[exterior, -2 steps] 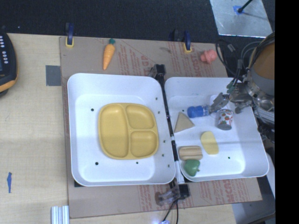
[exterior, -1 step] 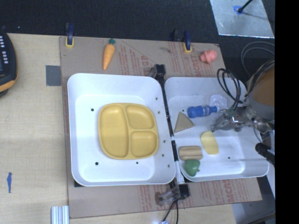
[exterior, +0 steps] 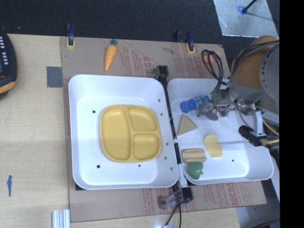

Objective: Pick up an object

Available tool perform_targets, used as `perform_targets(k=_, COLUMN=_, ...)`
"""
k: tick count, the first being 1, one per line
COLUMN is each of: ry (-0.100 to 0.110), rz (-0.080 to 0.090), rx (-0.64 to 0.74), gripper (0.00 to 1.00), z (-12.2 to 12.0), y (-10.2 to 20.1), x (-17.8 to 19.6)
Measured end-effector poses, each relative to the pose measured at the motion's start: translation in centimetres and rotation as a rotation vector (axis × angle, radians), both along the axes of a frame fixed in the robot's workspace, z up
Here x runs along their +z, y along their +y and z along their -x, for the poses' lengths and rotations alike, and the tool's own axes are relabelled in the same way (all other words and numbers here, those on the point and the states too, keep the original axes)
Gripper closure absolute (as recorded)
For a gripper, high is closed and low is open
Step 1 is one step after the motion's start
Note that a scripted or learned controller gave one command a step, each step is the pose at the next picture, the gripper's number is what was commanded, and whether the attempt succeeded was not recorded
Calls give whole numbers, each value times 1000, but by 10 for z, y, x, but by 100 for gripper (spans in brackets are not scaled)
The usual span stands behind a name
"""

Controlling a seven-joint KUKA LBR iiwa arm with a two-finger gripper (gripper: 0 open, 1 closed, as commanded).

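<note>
The gripper is hanging in the upper part of the right bin, just beside the blue object; how far it is open I cannot tell. It is risking to push this object away, not catch it.

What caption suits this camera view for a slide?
Gripper beside the blue toy in the right bin; yellow divided plate in left bin.

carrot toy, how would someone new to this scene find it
Start at the left bin, which holds a yellow tray. Look past its far rim to the brown board. The carrot lies there, outside both bins, orange with a green top.
</note>
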State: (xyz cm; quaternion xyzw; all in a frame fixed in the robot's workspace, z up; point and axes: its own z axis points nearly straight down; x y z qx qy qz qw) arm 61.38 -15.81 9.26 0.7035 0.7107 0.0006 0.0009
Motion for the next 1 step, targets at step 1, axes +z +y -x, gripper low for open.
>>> perform_targets(k=1, ry=4, rz=1, rx=0, gripper=100, z=2, y=-4, x=11)
